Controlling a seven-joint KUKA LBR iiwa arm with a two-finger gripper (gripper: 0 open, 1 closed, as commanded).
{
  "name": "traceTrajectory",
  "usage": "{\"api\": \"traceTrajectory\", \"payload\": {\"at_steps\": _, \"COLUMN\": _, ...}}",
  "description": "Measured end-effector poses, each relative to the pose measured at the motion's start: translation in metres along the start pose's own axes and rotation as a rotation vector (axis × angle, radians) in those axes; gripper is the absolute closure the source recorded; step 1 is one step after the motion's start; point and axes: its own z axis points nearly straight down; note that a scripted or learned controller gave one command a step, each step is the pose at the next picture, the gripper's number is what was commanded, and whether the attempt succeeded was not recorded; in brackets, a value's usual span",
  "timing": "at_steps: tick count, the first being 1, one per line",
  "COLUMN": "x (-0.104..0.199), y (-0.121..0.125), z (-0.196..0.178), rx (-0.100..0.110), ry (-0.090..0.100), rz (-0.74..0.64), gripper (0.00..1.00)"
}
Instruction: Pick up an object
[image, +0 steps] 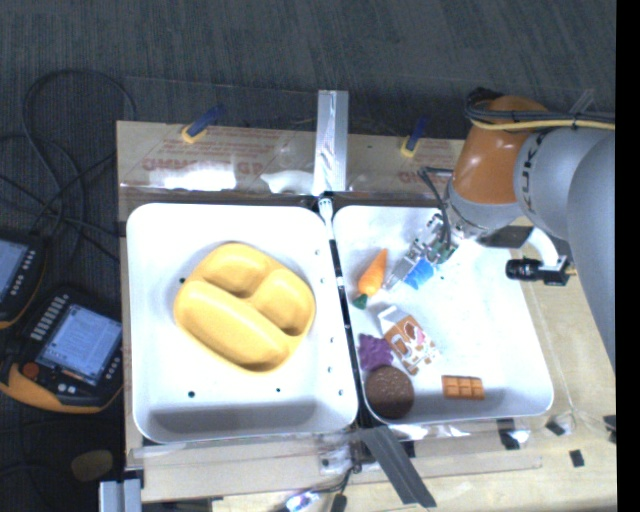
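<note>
Dark carpet w/ cables surrounds the counter (140, 140), two white bins on it side by side. I'm driving the arm in from the right; the tool (432, 243) sits low over the upper part of the right bin (500, 320). Can't tell from this slant whether it's spread or pressed together, too small and cluttered w/ metal.

Just beside the tip, touching or nearly so, is a small blue item (420, 272) w/ a silvery bit next to it; I judge that's the likeliest target. Left of it, near the bin divider, an orange carrot (372, 270). Further down: a patterned red-white packet (408, 338), purple piece (374, 351), brown round cookie (388, 390), orange wafer block (462, 387). Left bin (160, 390) holds a big yellow bread-like lump (245, 305), well apart.

To do this step well, I'd centre over the blue item before closing, keep clear of the carrot, go straight down, close, then lift slow and check sth's actually between the tips before calling it a pick.
</note>
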Motion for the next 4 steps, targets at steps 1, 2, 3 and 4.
{"api": "traceTrajectory", "payload": {"at_steps": 1, "x": -0.001, "y": 0.002, "z": -0.009, "rx": -0.008, "ry": -0.005, "rz": 0.001, "gripper": 1.0}}
{"api": "traceTrajectory", "payload": {"at_steps": 2, "x": -0.005, "y": -0.012, "z": -0.07, "rx": 0.001, "ry": 0.002, "rz": 0.113, "gripper": 1.0}}
{"api": "traceTrajectory", "payload": {"at_steps": 3, "x": -0.005, "y": -0.012, "z": -0.07, "rx": 0.001, "ry": 0.003, "rz": 0.113, "gripper": 0.0}}
{"api": "traceTrajectory", "payload": {"at_steps": 4, "x": 0.023, "y": 0.035, "z": -0.033, "rx": 0.0, "ry": -0.002, "rz": 0.036, "gripper": 0.0}}
